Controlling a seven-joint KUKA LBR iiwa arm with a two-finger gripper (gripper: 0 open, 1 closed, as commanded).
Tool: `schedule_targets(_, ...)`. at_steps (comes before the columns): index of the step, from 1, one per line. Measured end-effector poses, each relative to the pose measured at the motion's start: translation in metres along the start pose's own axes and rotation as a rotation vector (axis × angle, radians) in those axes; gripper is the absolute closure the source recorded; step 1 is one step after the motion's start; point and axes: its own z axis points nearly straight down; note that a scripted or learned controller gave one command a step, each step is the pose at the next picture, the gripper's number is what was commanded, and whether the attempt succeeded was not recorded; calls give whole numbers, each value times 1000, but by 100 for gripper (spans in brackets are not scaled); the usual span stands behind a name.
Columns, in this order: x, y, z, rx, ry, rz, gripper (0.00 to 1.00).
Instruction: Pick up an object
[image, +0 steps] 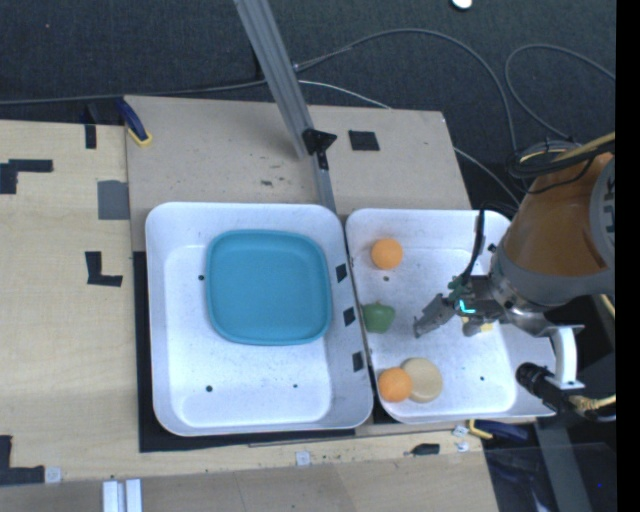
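Reaching in over the right bin (497, 400), the gripper (436, 318) is hanging near its middle — its dark fingers look spread a little, though the view is too small to be sure, and nothing is sitting between them. A green object (379, 318) is lying just beside them to the left. Two orange balls (387, 253) (395, 384) and a cream object (423, 380) are resting there too — a blue plate (268, 286) is filling the left bin (180, 390).

The arm (560, 230) was cut off by the right edge, and the right bin's (420, 222) far side was hidden beneath it.
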Motion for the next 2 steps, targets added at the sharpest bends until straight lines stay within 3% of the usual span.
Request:
schedule_targets(1,0,0,0,0,0,0,0)
schedule_targets(2,-4,3,61,5,1,1,0)
